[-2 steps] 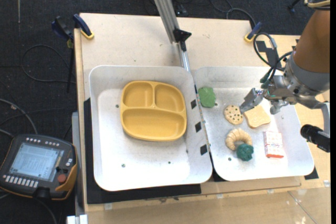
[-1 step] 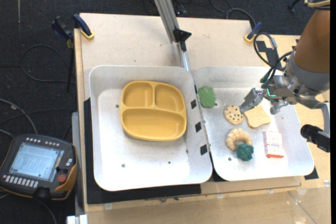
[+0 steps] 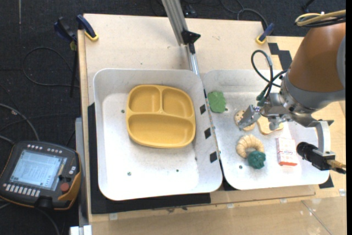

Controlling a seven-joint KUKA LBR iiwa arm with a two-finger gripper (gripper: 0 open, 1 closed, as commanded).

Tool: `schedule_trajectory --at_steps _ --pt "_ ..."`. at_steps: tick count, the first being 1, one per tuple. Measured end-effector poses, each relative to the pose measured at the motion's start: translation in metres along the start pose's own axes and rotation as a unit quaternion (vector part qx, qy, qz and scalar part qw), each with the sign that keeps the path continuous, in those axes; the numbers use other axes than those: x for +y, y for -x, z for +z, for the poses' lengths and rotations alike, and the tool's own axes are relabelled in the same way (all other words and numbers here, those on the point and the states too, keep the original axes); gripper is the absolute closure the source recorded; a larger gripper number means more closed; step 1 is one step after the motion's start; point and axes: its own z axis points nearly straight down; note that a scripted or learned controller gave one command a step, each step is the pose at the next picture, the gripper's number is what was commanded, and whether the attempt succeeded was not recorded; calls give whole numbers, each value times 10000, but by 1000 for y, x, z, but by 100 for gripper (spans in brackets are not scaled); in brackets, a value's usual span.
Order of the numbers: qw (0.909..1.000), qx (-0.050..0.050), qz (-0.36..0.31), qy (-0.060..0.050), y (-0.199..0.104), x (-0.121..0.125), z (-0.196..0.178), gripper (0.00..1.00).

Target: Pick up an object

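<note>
Two shallow white bins sit side by side on the bench. The left bin [image 3: 110, 173] carries a single yellow divided plate [image 3: 161, 116], three compartments, lying flat toward the bin's far half and nearer its right wall than its left. The right bin [image 3: 236, 82] holds the small things: a green leafy toy [image 3: 216, 101] near the far left corner; a tan, cookie-like piece [image 3: 243, 118] near the middle; a pale curled pastry shape [image 3: 250, 144] toward the near edge, with a teal lump [image 3: 256, 159] touching its near side; a small white and orange box [image 3: 285, 151] near the right edge; and a beige flat piece [image 3: 271, 127] partly hidden under the arm. The gripper [image 3: 252, 115] hangs over the middle of the right bin, just beside or above the tan piece; nothing is seen between its fingers, and whether they stand apart or together I cannot tell from this slant.
</note>
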Motion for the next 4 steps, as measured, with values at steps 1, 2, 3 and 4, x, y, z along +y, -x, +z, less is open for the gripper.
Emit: schedule_trajectory --at_steps 1,2,3,4 --pt "10000 -2 7 -2 8 1 60 0" --pt "10000 1 6 3 12 4 105 0" --pt "10000 -3 8 30 11 5 92 100" --pt "10000 -11 -11 63 12 1 31 100"
